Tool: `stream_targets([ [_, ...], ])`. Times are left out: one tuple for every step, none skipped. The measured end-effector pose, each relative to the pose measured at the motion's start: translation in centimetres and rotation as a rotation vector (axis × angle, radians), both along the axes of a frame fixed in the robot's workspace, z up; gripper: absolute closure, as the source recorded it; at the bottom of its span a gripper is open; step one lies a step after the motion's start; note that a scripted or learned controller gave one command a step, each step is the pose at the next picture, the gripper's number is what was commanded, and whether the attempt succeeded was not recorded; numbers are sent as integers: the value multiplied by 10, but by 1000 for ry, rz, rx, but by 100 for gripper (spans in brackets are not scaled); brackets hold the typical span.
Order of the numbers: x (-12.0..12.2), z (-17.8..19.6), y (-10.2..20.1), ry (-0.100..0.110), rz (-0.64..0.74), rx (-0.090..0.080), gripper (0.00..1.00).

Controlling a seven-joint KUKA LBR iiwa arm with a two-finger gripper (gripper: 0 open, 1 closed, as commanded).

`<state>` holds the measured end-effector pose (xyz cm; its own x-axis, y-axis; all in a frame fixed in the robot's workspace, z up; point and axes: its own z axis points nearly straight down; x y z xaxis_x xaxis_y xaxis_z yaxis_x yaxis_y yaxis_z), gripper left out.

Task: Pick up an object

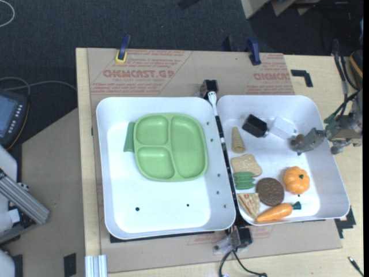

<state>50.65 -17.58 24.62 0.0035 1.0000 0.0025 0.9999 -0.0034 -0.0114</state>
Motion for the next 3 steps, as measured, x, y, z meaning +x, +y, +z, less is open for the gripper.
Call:
stream_targets([
  [2,6,0,-12,3,-3,0],
  [-1,-57,3,-5,3,0,0],
  [-1,-103,-4,-6,3,0,0],
])
